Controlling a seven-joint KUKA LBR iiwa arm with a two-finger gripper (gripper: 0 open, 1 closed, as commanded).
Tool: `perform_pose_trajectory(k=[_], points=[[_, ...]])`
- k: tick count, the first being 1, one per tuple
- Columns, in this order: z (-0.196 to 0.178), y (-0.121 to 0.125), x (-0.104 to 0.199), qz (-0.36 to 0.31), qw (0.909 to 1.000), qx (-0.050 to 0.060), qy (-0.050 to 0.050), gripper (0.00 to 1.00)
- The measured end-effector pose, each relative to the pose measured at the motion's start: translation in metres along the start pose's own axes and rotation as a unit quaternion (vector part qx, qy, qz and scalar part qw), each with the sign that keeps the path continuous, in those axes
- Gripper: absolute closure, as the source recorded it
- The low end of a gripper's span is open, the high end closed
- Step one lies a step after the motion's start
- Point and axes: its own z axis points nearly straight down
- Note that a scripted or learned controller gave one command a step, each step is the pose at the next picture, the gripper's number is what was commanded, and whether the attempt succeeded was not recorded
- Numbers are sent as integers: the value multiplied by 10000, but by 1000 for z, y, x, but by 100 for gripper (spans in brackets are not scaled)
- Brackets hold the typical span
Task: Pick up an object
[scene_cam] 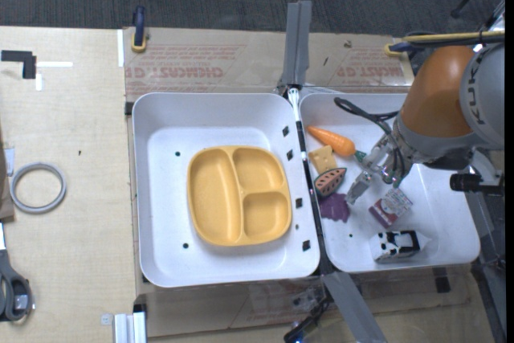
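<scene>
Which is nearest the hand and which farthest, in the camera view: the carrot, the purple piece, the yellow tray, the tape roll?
1. Purple piece, in the right bin just left of the hand.
2. Carrot, in the right bin, up and left of the hand.
3. Yellow tray, in the middle of the left bin.
4. Tape roll, out on the bench at far left.

I see a yellow tray (239,195) with three compartments lying in my left white bin (152,173). On the wooden bench (64,253), left of the bins, lies a grey ring of tape (36,187), and scissors (14,295) lie near the bench's lower left corner. A blue clamp (140,28) stands at the cardboard's back edge.
</scene>
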Motion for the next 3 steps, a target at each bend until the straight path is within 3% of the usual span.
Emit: perform_pose_trajectory(k=[1,2,3], points=[[0,45,-37,961,9954,1,-4,0],[0,48,-76,2812,9597,7,-2,0],[2,58,-70,4579,8890,53,24,0]])
